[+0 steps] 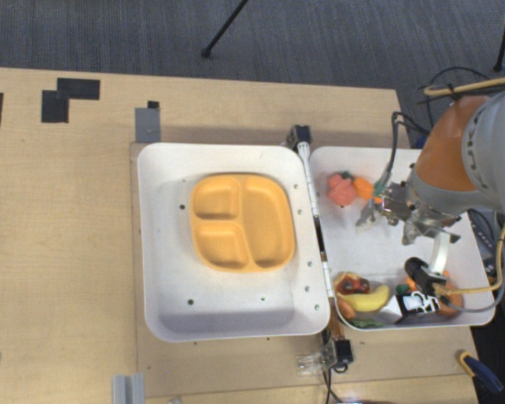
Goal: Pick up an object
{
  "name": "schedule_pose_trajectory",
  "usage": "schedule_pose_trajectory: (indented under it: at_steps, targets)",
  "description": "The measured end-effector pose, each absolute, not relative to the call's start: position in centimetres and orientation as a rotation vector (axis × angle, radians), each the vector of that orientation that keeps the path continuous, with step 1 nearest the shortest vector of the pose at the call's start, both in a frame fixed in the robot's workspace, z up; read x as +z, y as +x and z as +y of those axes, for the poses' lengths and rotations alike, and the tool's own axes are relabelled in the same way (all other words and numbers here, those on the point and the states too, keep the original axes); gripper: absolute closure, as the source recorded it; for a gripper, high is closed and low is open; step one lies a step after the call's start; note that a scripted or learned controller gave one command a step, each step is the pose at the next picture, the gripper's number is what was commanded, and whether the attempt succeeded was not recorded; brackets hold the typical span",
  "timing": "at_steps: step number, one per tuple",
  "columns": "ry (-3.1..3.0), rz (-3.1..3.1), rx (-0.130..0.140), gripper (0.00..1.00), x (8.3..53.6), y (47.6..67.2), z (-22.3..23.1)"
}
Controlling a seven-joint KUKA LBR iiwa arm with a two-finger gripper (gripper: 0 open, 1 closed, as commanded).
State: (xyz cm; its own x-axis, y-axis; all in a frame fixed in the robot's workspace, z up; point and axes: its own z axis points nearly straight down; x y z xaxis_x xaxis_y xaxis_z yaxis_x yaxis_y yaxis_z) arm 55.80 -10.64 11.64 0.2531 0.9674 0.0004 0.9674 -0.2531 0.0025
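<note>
Bench (67, 225): pale wood. It bears two shallow white bins side by side, with black patches at its 10 o'clock corner.
Left bin (164, 310): white with rounded corners. Its right rim is just beside the right bin's left rim.
Plate (240, 223): yellow-orange with three compartments. It lies flat in the left bin, a little toward 12 o'clock from the bin's middle, and is apart from all four walls.
Right bin (379, 255): white. Its things are gathered at 10 o'clock and along the 6 o'clock wall, and the floor between them is bare.
Pink toy fruit (342, 190): sits in the right bin's 10 o'clock corner, near the left wall.
Orange piece (364, 187): small, and touches the pink toy fruit on that fruit's 3 o'clock side.
Banana (368, 301): yellow. It lies along the right bin's 6 o'clock wall, toward 7 o'clock. A small red and dark thing (351, 284) is just beside it at its 11 o'clock.
Claw (393, 213): hangs over the right bin near the middle, at 4 o'clock from the orange piece and close to it. It is well apart from the banana.
Claw state: I cannot tell how far open it is, or whether it has hold of anything.
Orange thing (452, 297): lies at the right bin's 5 o'clock corner, partly hidden.
Arm (488, 154): grey with an orange band. It reaches in from 3 o'clock over the right bin's right side.
</note>
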Motion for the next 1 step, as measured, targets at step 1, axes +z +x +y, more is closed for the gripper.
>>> schedule_pose_trajectory:
  at_steps: [1]
  targets:
    - [2.047, 2.373, 0.009, 0.0, 8.96, 62.11, -8.62]
